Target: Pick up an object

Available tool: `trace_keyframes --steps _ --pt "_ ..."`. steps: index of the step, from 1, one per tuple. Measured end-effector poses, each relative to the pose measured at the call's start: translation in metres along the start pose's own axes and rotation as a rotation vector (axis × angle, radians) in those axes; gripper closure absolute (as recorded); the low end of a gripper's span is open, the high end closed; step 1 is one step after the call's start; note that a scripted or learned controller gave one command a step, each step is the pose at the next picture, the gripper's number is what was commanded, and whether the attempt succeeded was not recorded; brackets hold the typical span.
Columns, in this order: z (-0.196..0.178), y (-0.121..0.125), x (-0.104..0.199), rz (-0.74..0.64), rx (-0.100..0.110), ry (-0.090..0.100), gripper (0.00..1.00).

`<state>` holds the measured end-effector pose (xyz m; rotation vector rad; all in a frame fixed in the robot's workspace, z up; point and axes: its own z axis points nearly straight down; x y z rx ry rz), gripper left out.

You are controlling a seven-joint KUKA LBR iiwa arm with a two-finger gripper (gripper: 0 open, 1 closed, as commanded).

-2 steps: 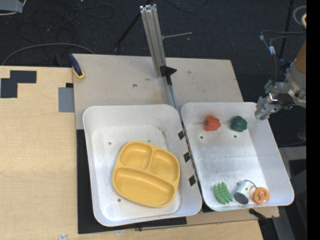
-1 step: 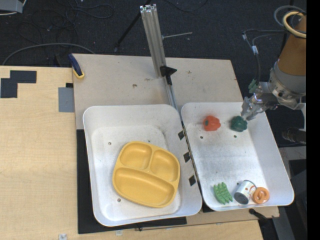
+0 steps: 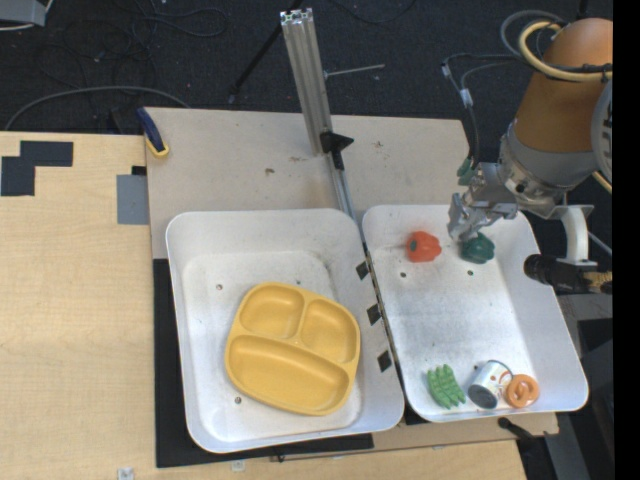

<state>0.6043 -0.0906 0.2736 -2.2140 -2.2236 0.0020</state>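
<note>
Since the hand (image 3: 470, 230) is parked right over the dark green round thing (image 3: 478, 250) near the back of the right bin (image 3: 560, 363), I'd guess that's the pick target. It looks like a small plastic toy, maybe a play-food veggie, though it's too small and half covered to say which. The hand is touching or almost touching its top, and I honestly cannot tell whether it's spread or pinched shut, or whether it has any grip at all.

Handling-wise, my guess is it's light, hollow and stiff, with a smooth, rounded shell. So weight is no problem, but slip is: a rounded glossy piece likes to squirt out sideways if it's pinched off-centre. I'd take it across the widest part, low down, coming straight from above.

The red toy pepper (image 3: 423, 247) sits just beside it to the left, apart from it, so there's room but not loads. Down at the front of the same bin are a green leafy toy (image 3: 444, 385), a small silver can (image 3: 486, 384) and an orange ring-shaped toy (image 3: 521, 391), well away. The left bin (image 3: 190, 268) holds a yellow divided plate (image 3: 293, 347), nothing to do with this grab.
</note>
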Motion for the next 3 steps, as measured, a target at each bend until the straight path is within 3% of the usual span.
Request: trace_keyframes --steps 3 --pt "0.002 0.015 0.157 -0.001 -0.002 -0.001 1.0"
